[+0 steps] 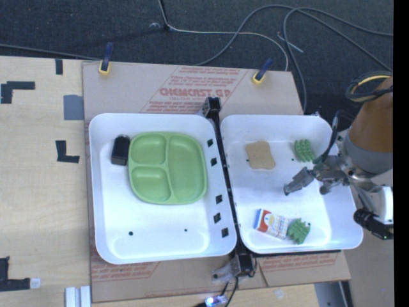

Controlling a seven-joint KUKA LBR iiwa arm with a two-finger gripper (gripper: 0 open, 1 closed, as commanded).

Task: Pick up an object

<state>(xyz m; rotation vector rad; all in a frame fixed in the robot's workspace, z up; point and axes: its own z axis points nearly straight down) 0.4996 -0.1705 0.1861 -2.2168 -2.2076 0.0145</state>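
End effector [305,181] spread, holding nothing, low over right bin [342,235], arm [370,139] reaching leftward

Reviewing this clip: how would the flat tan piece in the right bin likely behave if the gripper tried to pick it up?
The tan piece lies flat against the right bin floor, so the fingers would probably struggle to get under its low edge. It looks thin and matte, likely light, possibly bendable, and not slippery. It might slide when pushed rather than roll or tip.
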